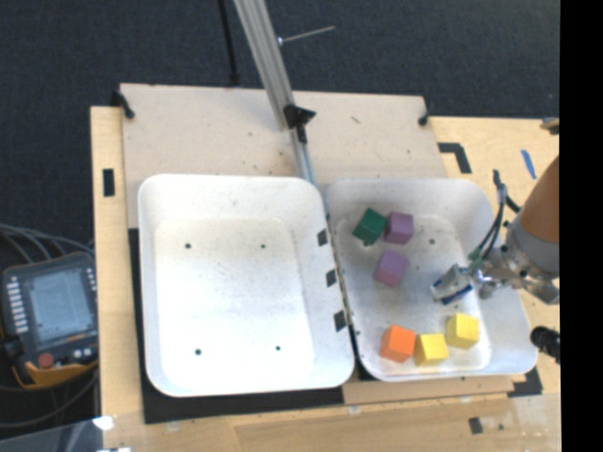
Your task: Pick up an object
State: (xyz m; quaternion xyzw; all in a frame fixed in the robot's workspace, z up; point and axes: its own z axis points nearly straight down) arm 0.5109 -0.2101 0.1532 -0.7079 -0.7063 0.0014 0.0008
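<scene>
At the far left edge, off the tabletop, a handheld control pendant with a grey screen lies on the dark floor, its cables looping behind it. The pale wooden tabletop carries two shallow white bins side by side. The left bin has a speckled white floor marked by a few small dark dots. Behind the bins, a slanted aluminium rail runs from the top of the view down to the seam between them, with a black bracket partway along it. The right bin holds all the loose objects. Toward its back left, a green cube sits tilted, touching a purple cube just to its right. A second purple cube lies a little nearer the camera, apart from that pair. Along the front wall of the right bin, an orange cube sits beside a yellow cube, and a second yellow cube is just to the right of that and slightly farther back. Above and between these yellow cubes and the purple ones, the gripper reaches in from the right, low over the bin floor, with a bit of blue at its tip; nothing can be seen between its fingers, and how far apart they stand cannot be told at this scale. The grey wrist and orange band of the arm enter at the right edge.
</scene>
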